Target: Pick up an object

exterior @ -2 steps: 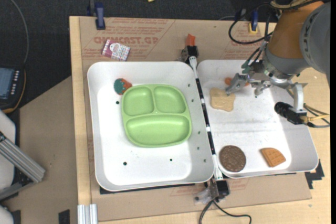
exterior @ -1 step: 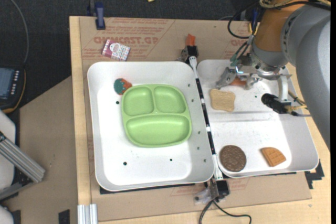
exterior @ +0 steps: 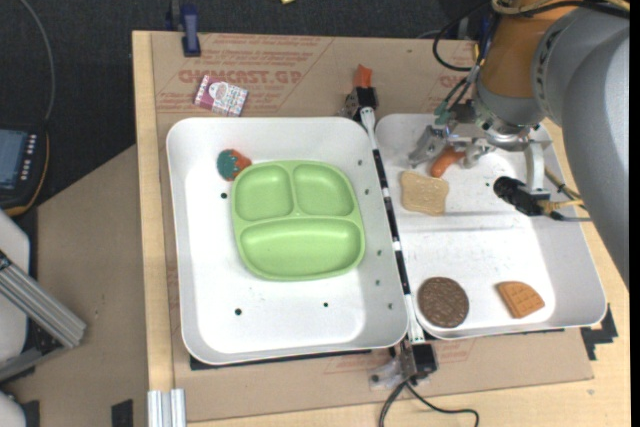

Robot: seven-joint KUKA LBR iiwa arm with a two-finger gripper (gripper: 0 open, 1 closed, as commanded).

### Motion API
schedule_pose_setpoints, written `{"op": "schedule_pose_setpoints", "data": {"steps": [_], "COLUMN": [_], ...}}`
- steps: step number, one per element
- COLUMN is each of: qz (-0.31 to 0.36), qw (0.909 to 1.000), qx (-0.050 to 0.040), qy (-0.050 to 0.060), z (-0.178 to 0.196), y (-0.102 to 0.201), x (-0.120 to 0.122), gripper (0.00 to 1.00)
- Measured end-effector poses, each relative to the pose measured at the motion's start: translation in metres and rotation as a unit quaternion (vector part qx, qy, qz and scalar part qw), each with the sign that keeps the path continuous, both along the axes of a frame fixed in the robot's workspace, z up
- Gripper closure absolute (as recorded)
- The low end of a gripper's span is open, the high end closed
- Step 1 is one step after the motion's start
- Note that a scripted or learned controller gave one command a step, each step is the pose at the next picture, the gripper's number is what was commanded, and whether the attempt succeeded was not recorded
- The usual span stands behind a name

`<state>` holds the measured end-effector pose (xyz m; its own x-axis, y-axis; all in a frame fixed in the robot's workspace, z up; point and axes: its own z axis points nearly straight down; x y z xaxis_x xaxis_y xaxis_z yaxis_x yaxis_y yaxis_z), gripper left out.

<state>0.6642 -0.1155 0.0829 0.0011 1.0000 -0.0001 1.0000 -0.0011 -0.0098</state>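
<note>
The arm (exterior: 560, 45) reached in from the right over the right-hand bin (exterior: 560, 300), with the gripper (exterior: 447, 150) low at that bin's far left corner. A small orange-red object (exterior: 449, 158) lay directly at the gripper, apparently between or just under the tips; its long axis appeared to run slantwise, from the near left up toward the far right, though it was too small to be sure. Whether the gripper had closed on it could not be determined from this view, so no hold is claimed. A tan bread slice (exterior: 424, 193) lay just beside the gripper on the near side, close to the divider between the bins. A brown round cookie (exterior: 442, 301) and an orange cracker (exterior: 520, 298) lay well apart from it, toward the near edge. In the left-hand bin (exterior: 200, 305), a green divided plate (exterior: 296, 219) and a small red and teal ball (exterior: 234, 163) lay across the divider, farther off. In my judgement, the orange-red object was the likely target, and the coming move depended on its being centred under the gripper rather than nudged against the bin wall.
</note>
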Motion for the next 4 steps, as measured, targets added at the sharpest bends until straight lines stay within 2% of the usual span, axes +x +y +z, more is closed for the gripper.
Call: {"op": "schedule_pose_setpoints", "data": {"steps": [2,3,4], "qz": [0.0,0.0,0.004], "qw": [1.0,1.0,1.0], "qx": [0.0003,-0.0003,0.0017], "qy": [0.0,0.002,-0.008], "z": [0.0,0.01,0.109], "y": [0.006,0.005,0.074], "x": [0.0,0.0,-0.044], "gripper": [0.0,1.0,1.0]}}
